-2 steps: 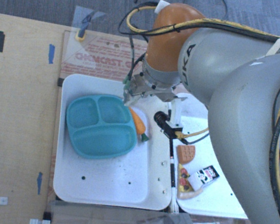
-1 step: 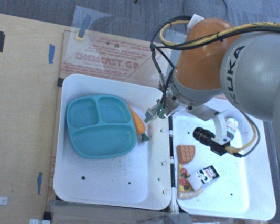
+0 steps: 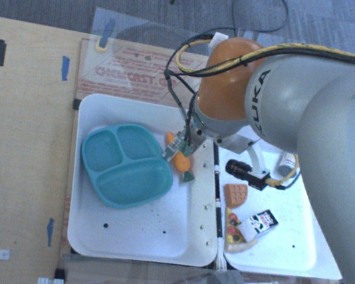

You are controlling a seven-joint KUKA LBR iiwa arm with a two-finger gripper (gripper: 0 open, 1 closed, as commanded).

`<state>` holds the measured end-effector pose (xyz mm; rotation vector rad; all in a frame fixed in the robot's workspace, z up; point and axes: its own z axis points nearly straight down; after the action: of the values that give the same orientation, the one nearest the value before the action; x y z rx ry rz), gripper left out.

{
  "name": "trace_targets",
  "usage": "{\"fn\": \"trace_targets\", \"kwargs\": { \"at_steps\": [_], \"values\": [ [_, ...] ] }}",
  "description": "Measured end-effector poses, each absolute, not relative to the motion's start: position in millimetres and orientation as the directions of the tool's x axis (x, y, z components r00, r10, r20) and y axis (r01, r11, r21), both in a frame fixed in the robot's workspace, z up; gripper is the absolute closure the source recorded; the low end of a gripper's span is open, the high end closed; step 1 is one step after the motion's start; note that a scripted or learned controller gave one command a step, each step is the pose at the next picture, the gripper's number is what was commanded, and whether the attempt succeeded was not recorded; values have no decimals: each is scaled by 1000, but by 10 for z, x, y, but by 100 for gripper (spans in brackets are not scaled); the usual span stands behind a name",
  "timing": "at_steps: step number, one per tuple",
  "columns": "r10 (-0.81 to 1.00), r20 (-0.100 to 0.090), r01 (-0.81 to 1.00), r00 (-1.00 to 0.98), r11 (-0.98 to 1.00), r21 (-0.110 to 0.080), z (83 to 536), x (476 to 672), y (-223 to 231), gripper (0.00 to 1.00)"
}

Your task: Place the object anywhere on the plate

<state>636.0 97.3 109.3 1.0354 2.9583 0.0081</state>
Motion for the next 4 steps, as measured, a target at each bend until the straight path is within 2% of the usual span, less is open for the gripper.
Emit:
{"fn": "trace_targets", "kwargs": {
  "at_steps": [1,2,3,4],
  "values": [
    [560,-12,560,-828,828,8,1027,6576,1162,100],
    [433,-5,433,-901,901,5,1588,6390,1801,100],
    [260,-2,260,-966,966,3,1356,5839,1211,100],
    [5,-9,5,-1000,1000,3,1422,6282,954,100]
  ]
}}
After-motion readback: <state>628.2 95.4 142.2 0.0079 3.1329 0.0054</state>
